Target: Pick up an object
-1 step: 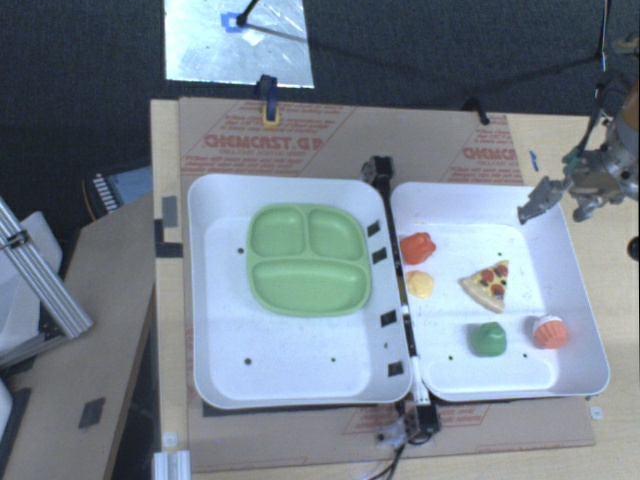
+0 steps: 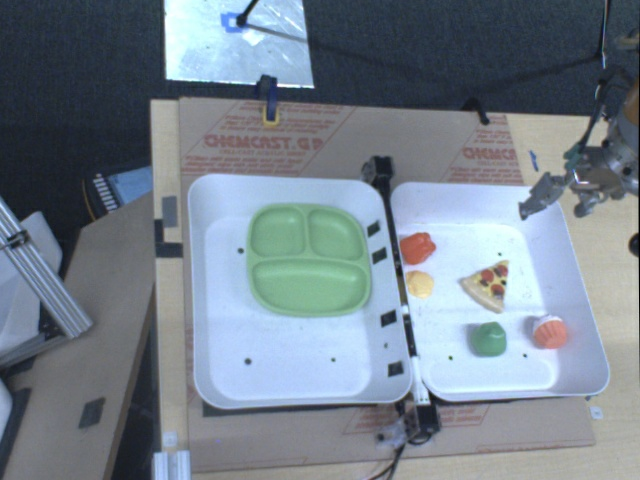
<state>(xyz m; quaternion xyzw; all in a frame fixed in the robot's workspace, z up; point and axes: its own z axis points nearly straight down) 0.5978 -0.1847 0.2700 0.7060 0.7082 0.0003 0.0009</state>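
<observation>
Claw (image 2: 562,196): grey metal fingers, silver bracket, thin dark cable above, orange bit at edge.

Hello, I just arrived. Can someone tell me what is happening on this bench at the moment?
A robot arm reaches in from the right, and its gripper hangs over the far right edge of the right bin, holding nothing. In that bin lie a pizza slice, a green piece, a cupcake, a red-orange piece and a yellow piece. The left bin holds a green divided plate. No object has been picked up yet.
</observation>
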